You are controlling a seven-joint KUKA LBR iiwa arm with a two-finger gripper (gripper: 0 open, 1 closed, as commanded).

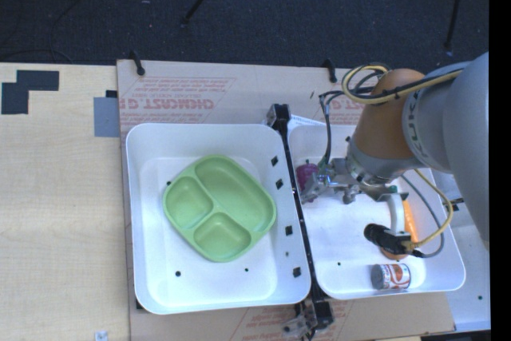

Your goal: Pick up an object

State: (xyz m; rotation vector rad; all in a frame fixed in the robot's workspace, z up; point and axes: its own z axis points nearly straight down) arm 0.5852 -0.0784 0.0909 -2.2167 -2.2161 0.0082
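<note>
Reaching in from 3 o'clock over the desk (56, 212): grey arm (447, 124) with an orange band, bent down into the white bin on the 3 o'clock side (343, 251). Gripper (319, 184) low near that bin's 9 o'clock wall, close to the black strip (291, 208) between the two bins.

Small purple object (306, 172) just at the gripper's 10 o'clock, against the same wall. Possibly touching the gripper, though too blurred to say. Not seen between the jaws. Spread of the jaws: cannot tell, masked by wrist and cables.

Toward 5 o'clock in the same bin, a small can (390, 276) with an orange and white label, lying on its side, well apart from the gripper. At the can's 1 o'clock, a slim orange thing (409, 221), partly hidden behind robot parts.

In the white bin on the 9 o'clock side (160, 267), a green divided plate (219, 208) with three compartments, flat and near the middle. Under both bins, a cardboard sheet (176, 100) with red print, showing at 12 o'clock.
</note>
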